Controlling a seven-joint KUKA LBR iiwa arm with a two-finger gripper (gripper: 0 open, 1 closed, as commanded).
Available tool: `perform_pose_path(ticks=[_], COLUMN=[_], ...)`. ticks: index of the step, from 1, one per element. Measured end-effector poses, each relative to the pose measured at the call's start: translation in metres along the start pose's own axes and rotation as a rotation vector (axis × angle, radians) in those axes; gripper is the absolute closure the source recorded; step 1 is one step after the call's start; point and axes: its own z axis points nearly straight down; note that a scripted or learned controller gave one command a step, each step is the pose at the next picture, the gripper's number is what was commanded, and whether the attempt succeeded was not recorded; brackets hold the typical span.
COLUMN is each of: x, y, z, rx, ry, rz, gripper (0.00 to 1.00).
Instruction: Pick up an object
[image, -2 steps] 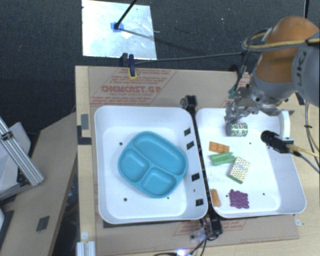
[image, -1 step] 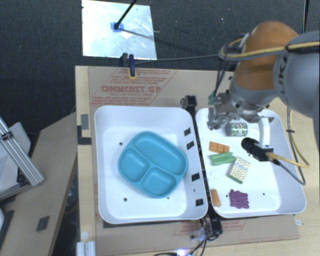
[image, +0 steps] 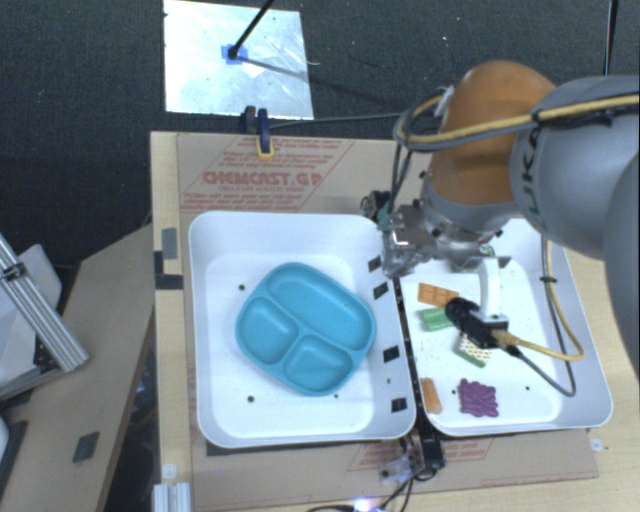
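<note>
Start at the gripper (image: 400, 255): low at the rear left corner of the right bin (image: 520, 400), close against the wall shared by the 2 bins. Cannot tell how far open, nor whether anything is held; hidden beneath the wrist.

Just in front of it and slightly to the right, inside the same bin: a flat orange piece (image: 437, 294), long axis running roughly across the bin, left to right. Close in front of that, a green piece (image: 433, 319), lying much the same way. Probably the 2 easiest picks, both near and neither stacked on anything.

Further toward the front: a small checkered piece (image: 472, 350), then a purple lump (image: 478, 398) and a short orange stick (image: 431, 393), the stick hard by the shared wall with its long axis front to back.

Across the wall, in the left bin (image: 225, 270): 1 blue divided plate (image: 305, 327), large, flat and well apart from the gripper. Likely awkward to pinch anywhere but the rim.

Nearest route, by this reading: a short move forward and rightward to the orange piece, closing across its short side.
</note>
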Motion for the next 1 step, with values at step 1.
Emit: perform_pose_path(ticks=[1], x=[0.0541], y=[-0.0215], z=[0.0023], rx=[0.0], ry=[0.0], rz=[-0.001], gripper=[1.0])
